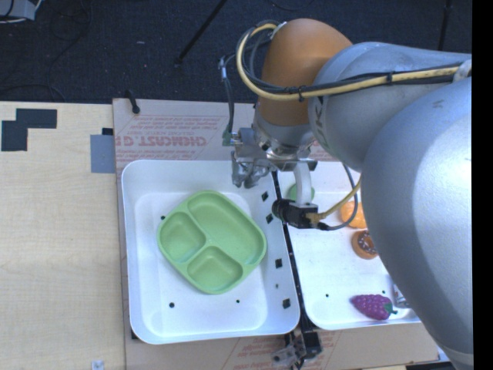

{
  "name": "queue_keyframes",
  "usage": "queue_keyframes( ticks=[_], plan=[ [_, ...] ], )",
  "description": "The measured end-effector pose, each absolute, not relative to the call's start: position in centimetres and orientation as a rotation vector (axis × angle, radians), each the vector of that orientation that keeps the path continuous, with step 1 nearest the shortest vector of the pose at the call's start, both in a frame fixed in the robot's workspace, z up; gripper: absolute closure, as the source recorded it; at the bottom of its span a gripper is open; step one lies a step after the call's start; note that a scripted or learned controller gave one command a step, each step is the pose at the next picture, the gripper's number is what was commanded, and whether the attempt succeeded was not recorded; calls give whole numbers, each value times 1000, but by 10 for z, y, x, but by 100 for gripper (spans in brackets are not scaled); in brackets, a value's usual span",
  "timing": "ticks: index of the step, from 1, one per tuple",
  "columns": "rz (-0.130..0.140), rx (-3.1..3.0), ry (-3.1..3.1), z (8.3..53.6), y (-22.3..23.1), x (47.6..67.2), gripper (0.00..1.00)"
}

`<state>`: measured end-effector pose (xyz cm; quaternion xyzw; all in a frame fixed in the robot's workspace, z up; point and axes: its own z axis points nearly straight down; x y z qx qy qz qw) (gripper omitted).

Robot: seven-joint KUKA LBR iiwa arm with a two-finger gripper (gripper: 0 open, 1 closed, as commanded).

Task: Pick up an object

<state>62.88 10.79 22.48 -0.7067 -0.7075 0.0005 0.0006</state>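
- Nearest the camera in the right bin [339, 314] there's a purple grape-looking toy [373, 306] near the front edge, sitting out in the open, apart from the other toys. Honestly the easiest target if the program wants a clean pick.
- A bit further back, same bin: a small orange-brown round thing [364, 244], and just beyond it an orange piece [353, 214] partly tucked under the arm [400, 114]. Both are crowded by the robot's own bulk, so it's riskier to come down on them.
- The left bin [146, 206] has a green divided plate [212, 240] lying flat in the middle. Wide and low, so you'd have to catch the rim, not the middle.
- Further back, the gripper [250, 172] hangs over the far end of the wall between the bins. Can't tell how the claw stands from here, and I see nothing in it.
- My take: pick one target, centre above it, then go straight down and stay off the divider.
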Motion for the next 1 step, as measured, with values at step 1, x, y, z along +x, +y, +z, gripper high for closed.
queue_keyframes(
  ticks=[1],
  plan=[
    [5,-2218,-2223,225,108,627,0]
  ],
)
